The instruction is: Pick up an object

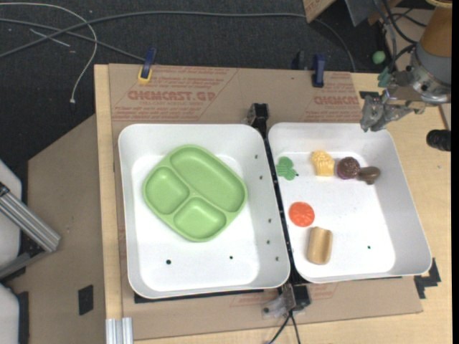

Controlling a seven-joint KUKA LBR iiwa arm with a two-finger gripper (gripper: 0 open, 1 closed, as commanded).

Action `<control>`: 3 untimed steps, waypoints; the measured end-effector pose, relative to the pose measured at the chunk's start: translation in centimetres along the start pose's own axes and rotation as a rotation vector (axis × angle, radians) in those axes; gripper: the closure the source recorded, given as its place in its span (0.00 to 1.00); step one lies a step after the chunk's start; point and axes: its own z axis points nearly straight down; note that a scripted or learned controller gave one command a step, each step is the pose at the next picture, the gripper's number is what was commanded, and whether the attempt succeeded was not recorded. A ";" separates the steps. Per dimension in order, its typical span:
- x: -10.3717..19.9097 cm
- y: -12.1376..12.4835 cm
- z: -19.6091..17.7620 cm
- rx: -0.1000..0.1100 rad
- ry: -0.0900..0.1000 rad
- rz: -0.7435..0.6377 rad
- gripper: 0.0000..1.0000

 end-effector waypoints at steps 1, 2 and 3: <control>0.0 0.2 -0.8 -0.013 -0.003 -0.003 0.00; -0.2 -0.6 4.7 -0.011 -0.002 -0.002 0.00; 0.0 0.5 10.0 -0.008 -0.001 -0.004 0.00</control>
